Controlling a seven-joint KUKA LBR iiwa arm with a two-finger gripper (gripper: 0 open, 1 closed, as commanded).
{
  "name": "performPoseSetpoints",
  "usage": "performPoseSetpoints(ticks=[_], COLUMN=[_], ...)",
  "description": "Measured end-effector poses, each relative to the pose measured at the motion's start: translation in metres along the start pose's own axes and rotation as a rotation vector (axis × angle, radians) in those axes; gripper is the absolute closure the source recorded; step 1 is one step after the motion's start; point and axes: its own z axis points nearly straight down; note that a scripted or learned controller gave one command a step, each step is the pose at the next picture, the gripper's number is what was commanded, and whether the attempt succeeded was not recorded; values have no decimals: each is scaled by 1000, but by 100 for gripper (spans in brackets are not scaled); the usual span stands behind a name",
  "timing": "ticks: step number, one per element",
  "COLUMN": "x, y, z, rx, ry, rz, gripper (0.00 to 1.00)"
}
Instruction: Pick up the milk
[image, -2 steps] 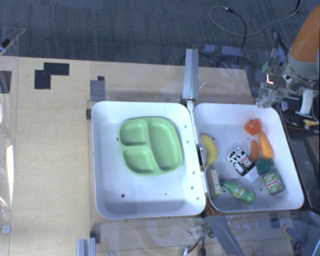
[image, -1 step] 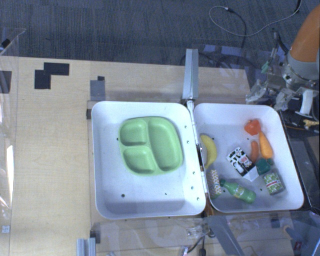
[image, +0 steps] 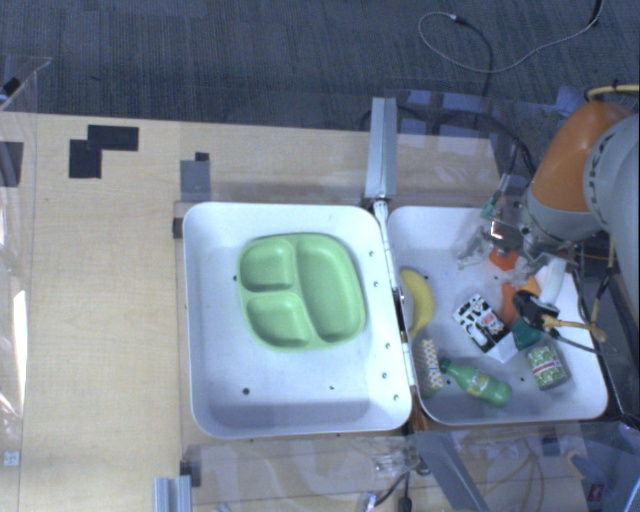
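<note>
Judging the clutter, I fear my hand (image: 497, 240), whose finger state I cannot tell, snagging neighbours crowding the milk (image: 480, 322).

Even, fairly bright overhead light; soft, short shadows. White bins (image: 200, 300) near washed out. Faint glare on clear panel (image: 20, 250) left of bins. Slightly soft focus overall.

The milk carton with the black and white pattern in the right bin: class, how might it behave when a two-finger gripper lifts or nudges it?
The milk carton looks small and boxy, so it is probably light and unlikely to roll. Its flat sides should suit a pinch, though thin card may dent. It lies tilted among a banana and a green bottle, so a nudge might slide it into them.
</note>
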Motion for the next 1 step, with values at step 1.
performPoseSetpoints(ticks=[1], x=[22], y=[-49], z=[30], rx=[-2], ry=[0], rz=[-539], gripper=[0])
